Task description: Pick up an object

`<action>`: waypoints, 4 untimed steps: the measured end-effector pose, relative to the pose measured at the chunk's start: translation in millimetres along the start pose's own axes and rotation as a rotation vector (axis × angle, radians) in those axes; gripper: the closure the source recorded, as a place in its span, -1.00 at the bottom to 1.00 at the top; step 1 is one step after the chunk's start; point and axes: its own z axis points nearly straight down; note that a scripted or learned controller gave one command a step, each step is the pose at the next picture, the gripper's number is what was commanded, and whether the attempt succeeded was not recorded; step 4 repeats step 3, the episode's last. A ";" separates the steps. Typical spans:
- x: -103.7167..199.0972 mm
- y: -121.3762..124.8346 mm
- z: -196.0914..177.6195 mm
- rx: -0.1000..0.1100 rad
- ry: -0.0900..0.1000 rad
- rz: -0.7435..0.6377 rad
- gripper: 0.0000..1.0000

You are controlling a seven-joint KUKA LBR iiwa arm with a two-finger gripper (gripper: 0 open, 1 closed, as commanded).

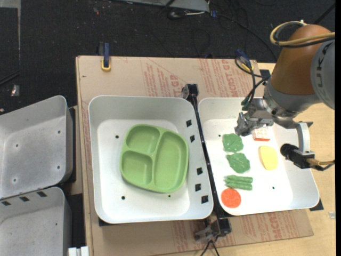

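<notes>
The right bin (pixel 298 193) holds several toy foods. Two green leafy pieces lie at its left, one (pixel 232 142) above the other (pixel 238 162). Below them sit a green bean pod (pixel 238 183) and a red round slice (pixel 230 197). A yellow piece (pixel 268 157) lies to the right, and a small white and red item (pixel 261 136) rests near the bin's back. My gripper (pixel 246 123) hangs over the back of this bin, just above the upper green piece and left of the white and red item. Nothing shows between its tips.
The left bin (pixel 106 111) holds a green divided plate (pixel 155 158). A black divider with clips (pixel 198 137) runs between the bins. A black fitting (pixel 296 154) sticks over the right bin's right side. Grey trays (pixel 32 143) lie off the bench to the left.
</notes>
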 end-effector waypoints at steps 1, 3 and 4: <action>50.9 -18.7 -10.8 0.000 0.000 0.000 1.00; 151.0 -48.4 8.2 0.003 -0.001 0.000 1.00; 151.0 -48.4 8.2 0.003 -0.001 0.000 1.00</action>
